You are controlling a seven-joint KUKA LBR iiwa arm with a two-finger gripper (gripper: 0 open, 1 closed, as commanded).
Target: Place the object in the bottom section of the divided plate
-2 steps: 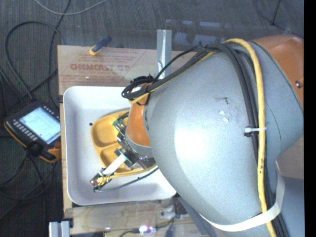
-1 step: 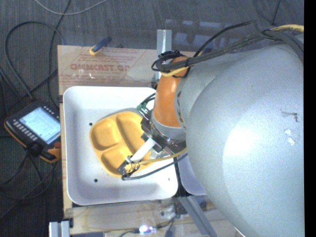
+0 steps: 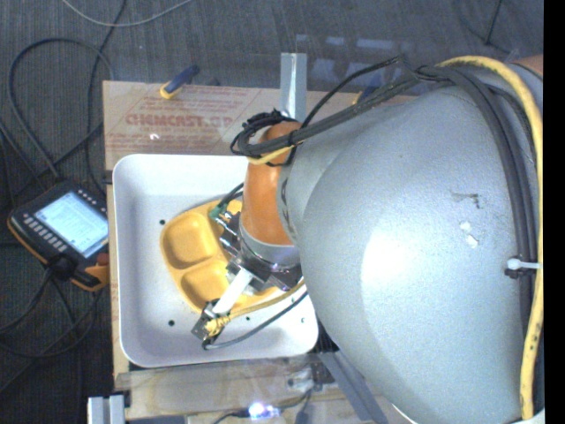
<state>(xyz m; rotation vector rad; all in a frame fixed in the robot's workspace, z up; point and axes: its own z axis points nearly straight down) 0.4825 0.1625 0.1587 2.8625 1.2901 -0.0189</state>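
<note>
A yellow divided plate [image 3: 189, 241] lies in the left white bin [image 3: 141, 201], with one hollow at the upper left and another [image 3: 203, 281] below it. My gripper [image 3: 240, 270] hangs low over the plate's right side, under the orange wrist band [image 3: 263, 197]. The arm hides the plate's right part. I see no loose object on the visible parts of the plate or between the gripper and the plate.
The big grey arm body [image 3: 424, 237] covers the right bin and the right half of the view. Bare white bin floor [image 3: 146, 316] lies left of and below the plate. A handheld pendant [image 3: 62, 228] rests on the floor at the left.
</note>
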